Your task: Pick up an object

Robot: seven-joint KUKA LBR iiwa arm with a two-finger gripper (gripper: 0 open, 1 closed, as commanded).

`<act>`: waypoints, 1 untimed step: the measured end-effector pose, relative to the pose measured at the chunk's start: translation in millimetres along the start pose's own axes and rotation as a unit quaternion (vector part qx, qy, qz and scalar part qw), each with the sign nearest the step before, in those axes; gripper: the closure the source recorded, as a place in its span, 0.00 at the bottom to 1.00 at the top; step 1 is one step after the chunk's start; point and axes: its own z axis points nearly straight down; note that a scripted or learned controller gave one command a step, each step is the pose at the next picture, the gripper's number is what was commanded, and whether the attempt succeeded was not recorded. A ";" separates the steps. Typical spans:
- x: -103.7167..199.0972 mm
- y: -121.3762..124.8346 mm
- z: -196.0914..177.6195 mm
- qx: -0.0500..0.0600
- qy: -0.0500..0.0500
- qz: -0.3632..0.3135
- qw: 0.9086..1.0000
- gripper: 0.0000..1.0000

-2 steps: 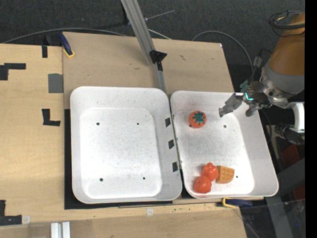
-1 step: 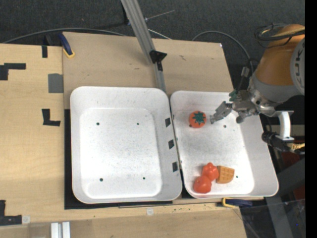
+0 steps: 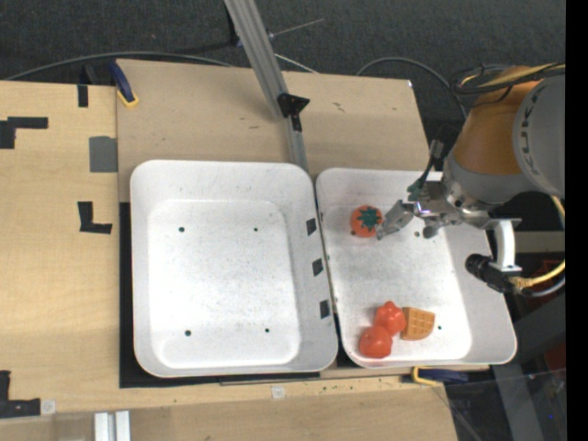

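On the wooden bench [image 3: 230,108] two shallow white bins sat side by side. From the camera above, the left bin [image 3: 147,246] had only little dark specks on its floor. The right bin [image 3: 478,338] held the toys.

At the far end of the right bin lay a small orange toy tomato [image 3: 366,220] with a green top. The grey arm [image 3: 514,145] with its orange band came in from the right, and its gripper [image 3: 393,222] hung low just right of the toy tomato. The tips were very close to the toy, maybe touching it, but the toy was not between them. I could not tell if the tips were wide or narrow, because they were small and blurry.

At the near end of the right bin lay three more toys, bunched together. A red toy pepper [image 3: 390,317] sat beside an orange waffle piece [image 3: 418,323], and a round red toy [image 3: 374,342] sat just nearer than the pepper, touching it.

A grey metal pole [image 3: 262,49] slanted across the far side of the bench.
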 end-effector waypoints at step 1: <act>4.1 -5.9 45.6 0.000 0.000 0.000 1.000 0.00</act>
